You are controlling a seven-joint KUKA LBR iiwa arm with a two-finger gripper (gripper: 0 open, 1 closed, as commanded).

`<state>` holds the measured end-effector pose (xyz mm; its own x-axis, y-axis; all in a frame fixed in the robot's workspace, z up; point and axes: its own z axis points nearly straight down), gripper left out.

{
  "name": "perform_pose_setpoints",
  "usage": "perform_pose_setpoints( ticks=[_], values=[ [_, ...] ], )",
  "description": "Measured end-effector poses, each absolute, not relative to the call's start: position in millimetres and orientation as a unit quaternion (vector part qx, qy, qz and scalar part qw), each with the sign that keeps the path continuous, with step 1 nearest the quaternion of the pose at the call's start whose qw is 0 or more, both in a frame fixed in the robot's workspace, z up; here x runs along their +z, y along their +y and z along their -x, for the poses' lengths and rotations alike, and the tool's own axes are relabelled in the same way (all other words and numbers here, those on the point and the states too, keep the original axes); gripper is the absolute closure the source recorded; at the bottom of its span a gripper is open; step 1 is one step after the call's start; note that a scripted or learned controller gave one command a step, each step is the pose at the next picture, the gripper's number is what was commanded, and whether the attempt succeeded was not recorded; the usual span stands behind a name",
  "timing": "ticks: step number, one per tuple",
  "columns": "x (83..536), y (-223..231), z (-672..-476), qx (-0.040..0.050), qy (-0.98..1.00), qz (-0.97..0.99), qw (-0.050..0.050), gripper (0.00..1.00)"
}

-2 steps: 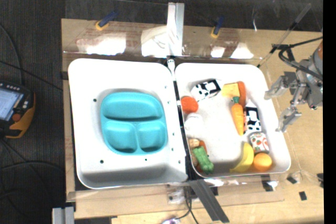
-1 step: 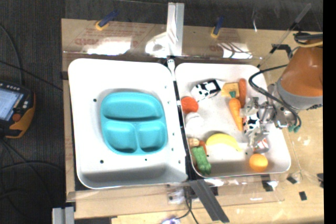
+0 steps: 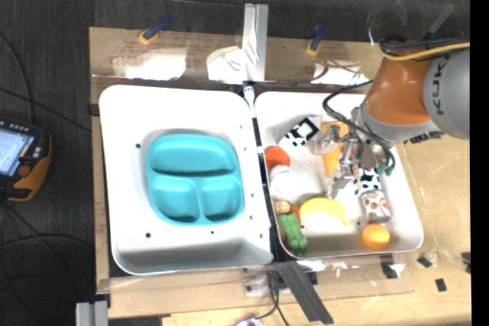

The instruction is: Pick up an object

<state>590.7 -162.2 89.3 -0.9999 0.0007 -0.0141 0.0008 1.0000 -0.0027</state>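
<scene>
A yellow banana-shaped toy [image 3: 327,209] with a pale underside lies near the front of the right white bin [image 3: 412,202], and it looks the likeliest target, since the gripper [image 3: 341,178] hangs just behind it with its tips pointing down toward it. The task names no particular object, so this is only a judgement from where the tool is aimed. The grey arm with its orange band [image 3: 397,91] leans in from the right and tilts the wrist downward, which suits a reach from above into a crowded bin.

Around the banana toy sit a green ridged vegetable toy [image 3: 292,232] at the front left, an orange ball-like fruit [image 3: 375,236] at the front right, a small red-and-white can [image 3: 374,204] beside that, a red-orange rounded toy [image 3: 276,158] against the divider, and a black-and-white patterned block [image 3: 301,130] further back. They crowd together because the bin is shallow and holds them all loose. The left white bin [image 3: 122,164] bears a turquoise three-compartment tray [image 3: 195,177], presumably there to receive what is lifted.

The gripper's state I cannot tell: cables, metal parts and an orange-yellow object [image 3: 330,155] overlap at the wrist, and whether that object is gripped or merely lying behind is unclear. A white item [image 3: 283,183] beside the red-orange toy is too washed out to identify, and a black-and-white piece [image 3: 369,180] is partly hidden under the wrist.
</scene>
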Motion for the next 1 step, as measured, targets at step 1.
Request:
perform_pose_setpoints(
  ticks=[1],
  values=[
    [96.4,-163.4,-590.2,-0.0033,1.0,0.0,0.004,1.0]
  ],
)
